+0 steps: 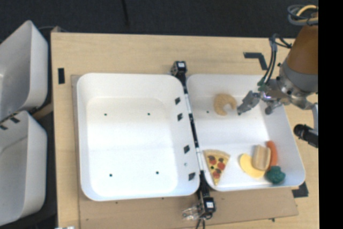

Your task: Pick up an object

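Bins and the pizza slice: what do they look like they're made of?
Bins: probably moulded plastic, white, smooth with a slight sheen; rounded corners and thin rolled rims point that way.
Pizza slice: likely toy food in plastic or rubber, matte; flat saturated colours, red dots on yellow, tan crust edge. Too small to tell hard from soft.

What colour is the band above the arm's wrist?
Orange band, seen in the camera view.

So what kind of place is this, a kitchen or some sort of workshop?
Most likely a robot test bench in a lab, not a kitchen. Two shallow white bins sit side by side on a wooden bench, a robot arm reaches in, and the food, like the pizza slice, looks like toys.
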